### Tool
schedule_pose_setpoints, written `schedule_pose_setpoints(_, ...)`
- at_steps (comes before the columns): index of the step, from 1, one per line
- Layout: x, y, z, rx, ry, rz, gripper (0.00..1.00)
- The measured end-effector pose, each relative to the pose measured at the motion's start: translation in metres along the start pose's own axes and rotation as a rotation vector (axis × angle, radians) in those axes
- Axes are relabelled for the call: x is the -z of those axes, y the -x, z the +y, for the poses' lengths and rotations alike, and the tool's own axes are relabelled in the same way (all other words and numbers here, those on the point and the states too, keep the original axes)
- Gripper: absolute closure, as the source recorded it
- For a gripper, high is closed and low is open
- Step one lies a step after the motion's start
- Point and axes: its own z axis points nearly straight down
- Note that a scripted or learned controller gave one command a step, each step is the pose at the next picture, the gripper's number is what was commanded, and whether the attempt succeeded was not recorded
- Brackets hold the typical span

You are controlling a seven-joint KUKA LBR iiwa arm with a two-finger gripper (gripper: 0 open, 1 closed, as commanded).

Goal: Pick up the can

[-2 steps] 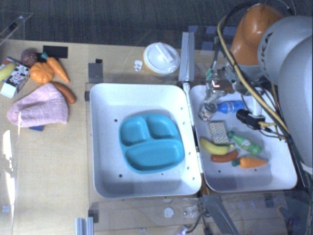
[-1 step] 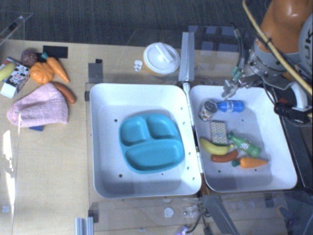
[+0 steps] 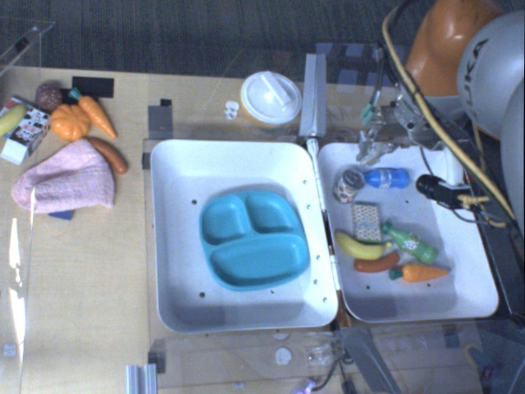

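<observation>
We see the claw (image 3: 371,142) above the can (image 3: 349,185) at the right bin's (image 3: 476,294) far-left corner, presumably lining up; finger state unreadable.

The can (image 3: 349,185) sits near the right bin's (image 3: 484,298) far-left corner, a blue bottle (image 3: 385,177) touching its right; room opens toward the sponge (image 3: 367,221).

Robotics lab test cell: pale wooden desk (image 3: 82,286) with two shallow white plastic bins (image 3: 176,302), toy plastic food (image 3: 82,120), grey industrial arm (image 3: 500,64) with loose cabling, dark carpet floor (image 3: 189,15).
</observation>
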Motion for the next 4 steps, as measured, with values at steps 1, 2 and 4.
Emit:
schedule_pose_setpoints(1,0.032,0.04,-0.029,0.481,0.004,-0.001,1.0)
schedule_pose_setpoints(2,-0.001,-0.019,-0.063,0.378,0.001,0.0,1.0)
schedule_pose_setpoints(4,0.004,-0.05,-0.092,0.262,-0.001,0.001,1.0)
